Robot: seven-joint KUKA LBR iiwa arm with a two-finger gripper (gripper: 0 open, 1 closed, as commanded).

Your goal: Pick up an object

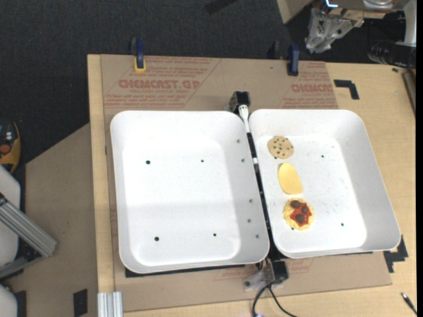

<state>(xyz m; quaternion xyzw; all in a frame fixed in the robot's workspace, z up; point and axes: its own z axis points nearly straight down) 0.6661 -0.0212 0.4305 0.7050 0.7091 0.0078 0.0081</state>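
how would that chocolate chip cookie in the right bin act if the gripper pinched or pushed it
The cookie lies flat and looks thin, so it would probably slide on the smooth bin floor rather than roll or tip. Its low edge gives fingers little to catch; a pinch from above may slip off. It looks stiff and light, though whether it is brittle cannot be told.

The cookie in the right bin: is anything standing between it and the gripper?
Nothing visible does. The gripper hangs beyond the far edge of the right bin, and the cookie lies uncovered near the bin's left wall, apart from the yellow piece beside it.
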